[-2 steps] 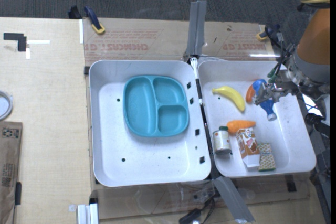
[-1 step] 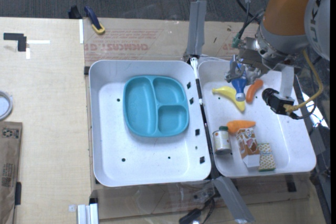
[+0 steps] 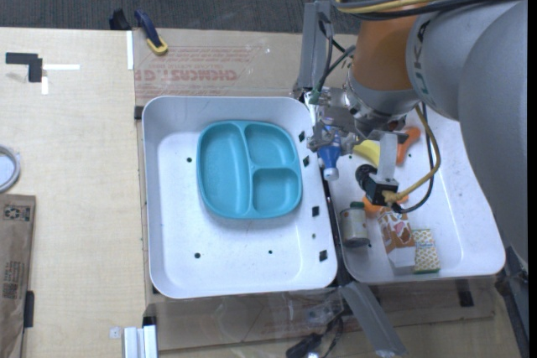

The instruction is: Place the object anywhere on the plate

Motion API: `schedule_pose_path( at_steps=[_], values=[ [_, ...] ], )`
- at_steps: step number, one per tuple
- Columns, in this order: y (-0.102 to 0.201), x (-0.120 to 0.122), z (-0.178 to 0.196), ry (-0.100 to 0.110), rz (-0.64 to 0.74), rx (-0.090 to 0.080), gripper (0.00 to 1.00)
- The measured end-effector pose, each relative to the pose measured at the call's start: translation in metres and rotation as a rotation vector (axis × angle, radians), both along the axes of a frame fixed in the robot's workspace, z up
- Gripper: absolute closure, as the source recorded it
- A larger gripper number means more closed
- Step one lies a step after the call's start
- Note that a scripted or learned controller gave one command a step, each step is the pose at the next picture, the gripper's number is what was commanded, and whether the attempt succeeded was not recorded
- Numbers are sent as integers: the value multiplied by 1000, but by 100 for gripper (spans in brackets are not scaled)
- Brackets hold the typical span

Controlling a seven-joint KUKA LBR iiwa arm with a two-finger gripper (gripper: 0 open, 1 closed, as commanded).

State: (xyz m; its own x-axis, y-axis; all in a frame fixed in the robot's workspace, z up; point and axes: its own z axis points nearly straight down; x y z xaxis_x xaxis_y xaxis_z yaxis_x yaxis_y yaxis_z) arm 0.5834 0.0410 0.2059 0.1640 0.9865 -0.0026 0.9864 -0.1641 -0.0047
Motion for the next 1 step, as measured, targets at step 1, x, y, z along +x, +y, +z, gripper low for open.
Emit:
schedule_pose_path(
  at_steps=[1],
  values=[
    [56,9,-16,0,110,0,100]
  ],
)
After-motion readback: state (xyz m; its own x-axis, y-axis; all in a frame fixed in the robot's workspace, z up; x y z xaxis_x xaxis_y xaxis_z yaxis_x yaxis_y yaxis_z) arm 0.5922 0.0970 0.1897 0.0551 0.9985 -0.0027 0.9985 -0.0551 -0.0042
